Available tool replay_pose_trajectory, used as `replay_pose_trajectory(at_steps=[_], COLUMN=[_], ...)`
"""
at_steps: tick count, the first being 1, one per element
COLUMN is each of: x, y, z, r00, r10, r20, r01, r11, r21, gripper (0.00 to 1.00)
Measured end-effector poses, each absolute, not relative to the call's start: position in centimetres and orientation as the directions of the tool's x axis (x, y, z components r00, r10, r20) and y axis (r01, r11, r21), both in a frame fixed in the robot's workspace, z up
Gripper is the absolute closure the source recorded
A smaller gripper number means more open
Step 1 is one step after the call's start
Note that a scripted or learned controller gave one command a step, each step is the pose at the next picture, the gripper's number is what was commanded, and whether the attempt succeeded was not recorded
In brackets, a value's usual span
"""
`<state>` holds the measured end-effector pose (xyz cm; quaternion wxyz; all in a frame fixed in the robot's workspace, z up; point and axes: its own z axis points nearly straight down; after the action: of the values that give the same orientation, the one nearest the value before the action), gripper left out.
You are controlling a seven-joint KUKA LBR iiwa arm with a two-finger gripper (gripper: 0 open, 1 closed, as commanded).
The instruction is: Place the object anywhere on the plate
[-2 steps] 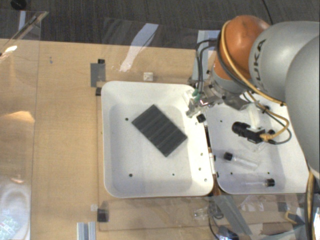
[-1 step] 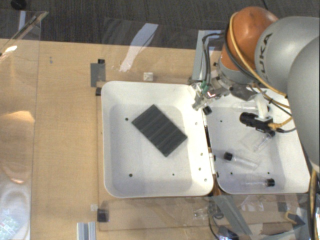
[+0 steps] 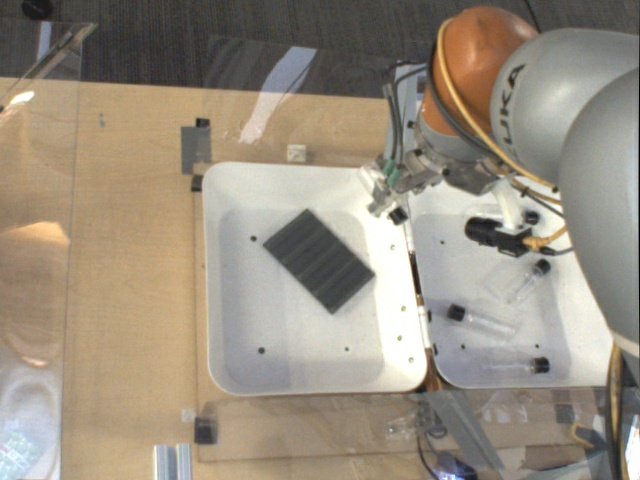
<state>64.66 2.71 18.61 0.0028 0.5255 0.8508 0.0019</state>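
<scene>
While the clear vials with black caps [image 3: 485, 320] lay scattered across the right bin [image 3: 590, 368], we saw the gripper [image 3: 388, 200] above the rim between the two bins, near their far edge, well apart from them. Whether it was open, we could not tell. We found the dark ribbed plate [image 3: 319, 260] lying flat mid-floor in the left bin [image 3: 225, 298].

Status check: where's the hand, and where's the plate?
Hand over the rim between bins. Dark plate flat in left bin. Clear tubes loose in right bin.
</scene>
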Motion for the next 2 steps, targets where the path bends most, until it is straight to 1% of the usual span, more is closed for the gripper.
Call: replay_pose_trajectory(at_steps=[1,2], x=[63.2,61.0], y=[4.0,6.0], z=[18.6,18.6], r00=[-0.529,-0.581], r10=[0.848,0.814], r20=[-0.002,-0.003], r01=[0.848,0.814], r11=[0.529,0.581], r21=[0.006,0.006], gripper=[1.0,1.0])
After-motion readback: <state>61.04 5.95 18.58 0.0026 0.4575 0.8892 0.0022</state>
